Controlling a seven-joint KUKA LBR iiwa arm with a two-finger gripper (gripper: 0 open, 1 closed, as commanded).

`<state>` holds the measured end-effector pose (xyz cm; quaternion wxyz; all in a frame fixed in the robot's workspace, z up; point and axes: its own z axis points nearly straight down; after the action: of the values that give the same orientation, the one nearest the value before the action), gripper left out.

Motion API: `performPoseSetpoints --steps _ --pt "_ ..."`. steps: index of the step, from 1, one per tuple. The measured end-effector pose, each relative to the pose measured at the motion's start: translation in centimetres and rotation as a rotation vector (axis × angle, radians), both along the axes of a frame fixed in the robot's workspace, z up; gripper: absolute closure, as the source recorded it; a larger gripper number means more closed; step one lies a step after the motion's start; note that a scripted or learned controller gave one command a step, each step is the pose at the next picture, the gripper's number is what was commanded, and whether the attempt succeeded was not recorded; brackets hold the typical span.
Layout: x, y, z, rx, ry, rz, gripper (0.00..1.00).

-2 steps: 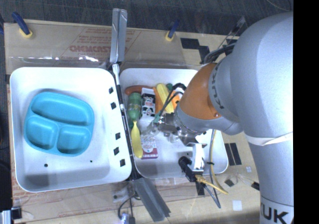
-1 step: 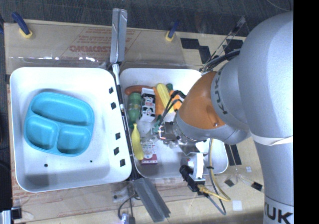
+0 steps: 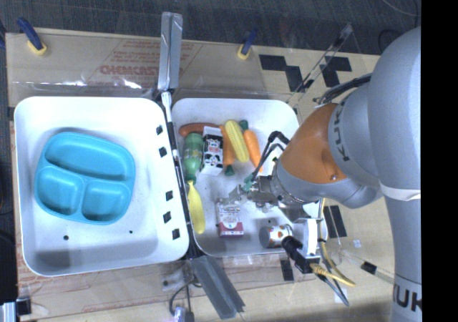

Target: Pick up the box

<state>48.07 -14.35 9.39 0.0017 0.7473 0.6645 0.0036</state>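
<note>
Grey arm [image 3: 343, 156] low over right bin [image 3: 275, 109] | gripper [image 3: 243, 194] just above small box [image 3: 230, 219], grip state hidden, cannot tell | blue tray [image 3: 86, 176] in left bin [image 3: 28, 242]

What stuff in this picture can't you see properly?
- The gripper: the orange wrist band covers most of it, so its grip cannot be judged.
- The right bin: the arm hides its right side.
- The small box: its print is too small to read.
- The round thing near the bin's bottom edge: too blurred to name.
</note>
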Motion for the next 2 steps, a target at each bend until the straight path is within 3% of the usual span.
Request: performPoseSetpoints --steps 1,2 --pt "-0.04 4.87 -0.06 -0.01 -0.002 0.209 0.0" --pt "0.11 5.07 0.68 -0.005 0.0 0.215 1.0"
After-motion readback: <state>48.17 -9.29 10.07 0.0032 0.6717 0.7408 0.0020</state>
